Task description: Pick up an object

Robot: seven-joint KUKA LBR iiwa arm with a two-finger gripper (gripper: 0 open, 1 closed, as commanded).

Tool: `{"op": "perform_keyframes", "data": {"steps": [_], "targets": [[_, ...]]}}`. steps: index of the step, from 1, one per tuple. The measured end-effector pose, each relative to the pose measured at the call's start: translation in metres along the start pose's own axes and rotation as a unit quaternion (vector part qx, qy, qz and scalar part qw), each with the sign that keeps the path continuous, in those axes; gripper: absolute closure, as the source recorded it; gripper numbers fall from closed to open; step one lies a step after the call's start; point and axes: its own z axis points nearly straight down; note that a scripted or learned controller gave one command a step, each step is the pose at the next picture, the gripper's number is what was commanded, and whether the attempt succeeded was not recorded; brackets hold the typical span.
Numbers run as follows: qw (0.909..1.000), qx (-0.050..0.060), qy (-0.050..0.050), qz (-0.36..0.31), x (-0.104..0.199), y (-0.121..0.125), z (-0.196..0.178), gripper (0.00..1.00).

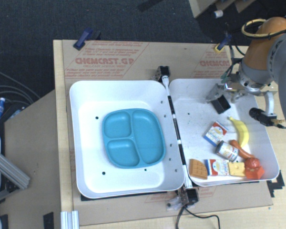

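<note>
The arm (264, 46) reaches in from the right and the claw (222, 100) hangs over the upper part of the right bin (190, 92), with bare white floor beneath it. Whether it is released or clenched I cannot tell from this angle, and nothing is visible in its grip.

Everything worth grabbing lies below the claw and toward the bin's lower right corner. Nearest is the small box (215, 133), just below the claw. The banana (241, 131) sits a little right of that, and the can (227, 150) lies on its side beneath the box, with a red sausage (242, 149) touching it. Farther down are the cracker (198, 169), a carton (215, 167), the cheese wedge (237, 169) and the tomato (251, 164), all bunched along the edge.

The big risk: a straight drop from here looks likely to meet only bin floor. If it does travel down to the pile, the crowding is the trouble, since a finger may land on a neighbour and shove things aside. The can could roll away. Pieces pressed against the wall leave little room to get around them.

Left of the claw, the other bin (86, 128) holds a blue divided plate (133, 137), which looks too flat and wide to pinch.
</note>
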Motion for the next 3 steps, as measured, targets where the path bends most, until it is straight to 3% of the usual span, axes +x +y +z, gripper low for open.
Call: {"op": "perform_keyframes", "data": {"steps": [1,2,3], "targets": [[1.0000,-0.001,-0.001,-0.001,0.000,0.001,-0.011,1.00],[1.0000,0.000,0.001,0.000,0.069,-0.023,-0.077,1.00],[1.0000,0.002,0.001,0.000,0.120,-0.091,-0.099,1.00]]}}
